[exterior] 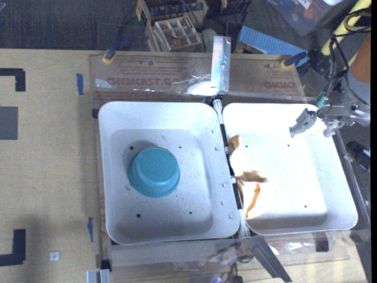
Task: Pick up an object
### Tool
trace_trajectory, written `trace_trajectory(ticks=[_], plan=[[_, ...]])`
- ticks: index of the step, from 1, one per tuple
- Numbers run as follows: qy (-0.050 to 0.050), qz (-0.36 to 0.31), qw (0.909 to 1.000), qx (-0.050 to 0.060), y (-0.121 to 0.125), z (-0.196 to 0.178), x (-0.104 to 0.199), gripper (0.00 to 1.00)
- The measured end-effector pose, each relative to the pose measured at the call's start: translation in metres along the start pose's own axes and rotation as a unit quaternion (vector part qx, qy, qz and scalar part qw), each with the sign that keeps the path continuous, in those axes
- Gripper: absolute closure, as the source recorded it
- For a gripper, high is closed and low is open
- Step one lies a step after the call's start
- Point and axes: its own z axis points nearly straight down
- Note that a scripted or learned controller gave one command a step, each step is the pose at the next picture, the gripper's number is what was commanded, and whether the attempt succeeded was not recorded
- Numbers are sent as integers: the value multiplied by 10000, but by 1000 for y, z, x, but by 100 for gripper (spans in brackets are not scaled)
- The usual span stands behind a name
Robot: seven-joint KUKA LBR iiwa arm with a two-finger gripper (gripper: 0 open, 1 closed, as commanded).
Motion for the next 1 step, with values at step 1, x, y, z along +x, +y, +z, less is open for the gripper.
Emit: trace_trajectory(ticks=[1], plan=[[-4,-270,9996,-1,-51,78,58,0]])
